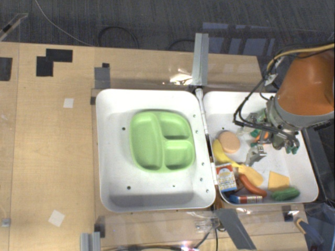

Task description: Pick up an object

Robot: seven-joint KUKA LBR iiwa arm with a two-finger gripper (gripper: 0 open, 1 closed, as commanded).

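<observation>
We see a light wooden bench [47, 156] with two white bins on it, and a dark grey carpet floor [131, 9] behind the bench. A thin cable lies on that floor. Some black squares [52, 60] sit on the wood, far to the left of the left bin [112, 140].

We use the left bin as our landmark. Inside it lies a green tray [159, 140] with three sections. Touching its right side is the right bin [303, 184], and that one is full of small things. Close to the left bin's right wall we see a yellow banana [219, 151], a round tan thing [229, 140], and a little box [226, 178] with red and white on it. Further right lie an orange piece [251, 178], a yellow wedge [278, 180], a green thing [285, 194] and a red and blue marker [248, 197].

The arm with the orange band [309, 88] hangs over the right bin. Its gripper [256, 155] points down just right of the round tan thing. We cannot tell if it is squeezed or loose, and we see nothing in it.
</observation>
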